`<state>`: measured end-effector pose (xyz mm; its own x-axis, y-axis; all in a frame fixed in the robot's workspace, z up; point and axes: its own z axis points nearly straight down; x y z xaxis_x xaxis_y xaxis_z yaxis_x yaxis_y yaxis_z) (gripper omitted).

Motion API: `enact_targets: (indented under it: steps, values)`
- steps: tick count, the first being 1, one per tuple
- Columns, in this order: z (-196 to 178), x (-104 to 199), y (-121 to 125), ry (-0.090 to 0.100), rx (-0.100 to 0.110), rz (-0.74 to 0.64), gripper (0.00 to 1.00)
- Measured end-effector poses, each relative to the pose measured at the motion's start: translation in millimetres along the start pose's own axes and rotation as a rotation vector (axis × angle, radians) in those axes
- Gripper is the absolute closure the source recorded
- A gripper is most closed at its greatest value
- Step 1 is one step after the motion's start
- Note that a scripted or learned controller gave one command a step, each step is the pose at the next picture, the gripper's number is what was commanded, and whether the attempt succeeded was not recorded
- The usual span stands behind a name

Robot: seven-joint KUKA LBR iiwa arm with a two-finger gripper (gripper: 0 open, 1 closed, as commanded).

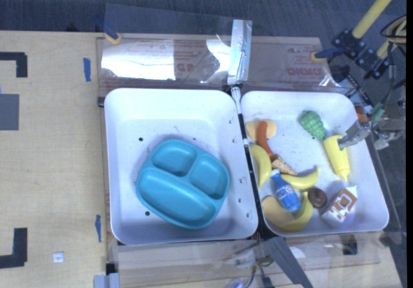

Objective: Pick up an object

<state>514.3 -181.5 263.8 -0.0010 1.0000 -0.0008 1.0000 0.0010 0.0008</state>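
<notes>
The wooden desk point(45, 170) carries two white bins side by side. The left bin point(122, 112) holds a blue divided plate point(183, 181), lying flat toward the bin's front and middle — three compartments face up.

The right bin point(377, 209) is crowded. Along its left wall a banana point(262, 163) lies lengthwise, with an orange-red piece point(263, 135) just above it on a pale yellow shape. Lower down, a blue bottle point(286, 194) lies across a yellow bowl point(284, 216) at the bin's front; a second banana point(302, 181) curves just beside the bottle's upper end. To the right of that sit a small brown round thing point(317, 197) and a white box with orange print point(341, 205), touching or nearly so. Toward the back of the bin lies a green knobbly object point(313, 124). Just right of it and a little nearer the front, a yellow bottle point(337, 156) lies with its long side along the bin.

The tool point(356, 133) reaches in over the bin's right rim, its tip close beside the yellow bottle's upper end — whether its fingers are apart or together I cannot tell, and nothing shows between them.
</notes>
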Motion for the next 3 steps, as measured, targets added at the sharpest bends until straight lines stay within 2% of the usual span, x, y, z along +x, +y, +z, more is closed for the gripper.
enact_targets:
  steps: [1,2,3]
  values:
    - [94.3,-16.3,52.0,0.003,0.004,-0.365,0.0]
    - [165.9,-36.5,64.4,0.0,-0.007,-0.491,0.0]
    - [157.0,-37.3,64.5,-0.002,-0.008,-0.489,1.0]
